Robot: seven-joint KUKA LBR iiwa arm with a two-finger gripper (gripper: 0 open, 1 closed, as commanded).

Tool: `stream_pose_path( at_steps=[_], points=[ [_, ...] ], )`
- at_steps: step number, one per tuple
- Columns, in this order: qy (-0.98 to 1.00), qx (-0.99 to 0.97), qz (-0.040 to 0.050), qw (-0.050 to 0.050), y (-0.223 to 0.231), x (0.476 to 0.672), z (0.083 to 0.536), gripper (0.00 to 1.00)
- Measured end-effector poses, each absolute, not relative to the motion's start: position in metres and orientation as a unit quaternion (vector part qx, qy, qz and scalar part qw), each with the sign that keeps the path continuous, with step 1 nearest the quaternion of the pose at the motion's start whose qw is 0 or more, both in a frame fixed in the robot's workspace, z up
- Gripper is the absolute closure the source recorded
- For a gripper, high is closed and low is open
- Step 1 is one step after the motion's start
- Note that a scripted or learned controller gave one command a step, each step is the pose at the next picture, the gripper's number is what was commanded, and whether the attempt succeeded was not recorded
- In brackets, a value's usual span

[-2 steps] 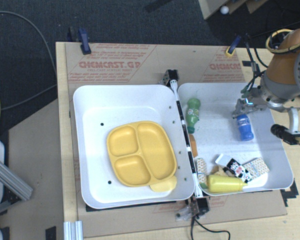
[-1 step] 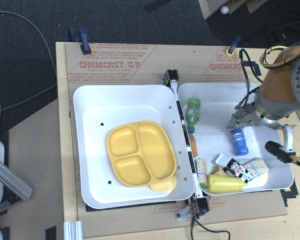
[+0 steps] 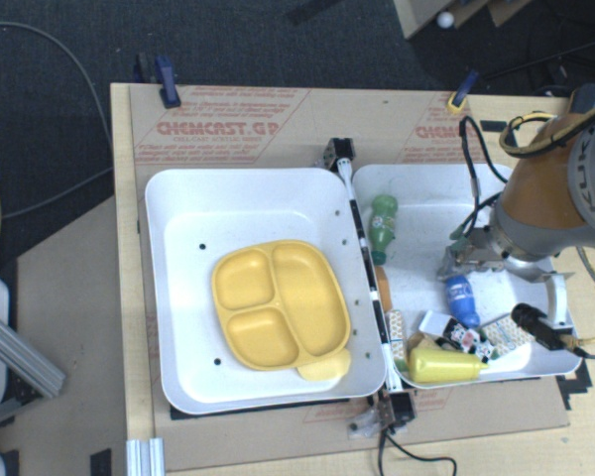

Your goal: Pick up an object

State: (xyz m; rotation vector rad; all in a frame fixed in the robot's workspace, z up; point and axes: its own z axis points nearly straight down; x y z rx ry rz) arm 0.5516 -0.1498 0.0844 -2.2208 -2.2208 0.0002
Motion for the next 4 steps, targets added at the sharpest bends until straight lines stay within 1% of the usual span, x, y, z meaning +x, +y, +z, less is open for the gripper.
stream_pose_path(
  at_steps=[1, 2, 3, 4],
  points=[
    [-0.707, -0.707, -0.0091, -0.019, -0.124, 0.519, 0.091, 0.0],
    [-0.708, -0.705, -0.014, -0.03, -0.128, 0.506, 0.095, 0.0],
    [-0.708, -0.705, -0.0123, -0.027, -0.145, 0.496, 0.095, 0.0],
    [-0.707, -0.707, -0.0016, -0.003, -0.175, 0.481, 0.085, 0.0]
  ],
)
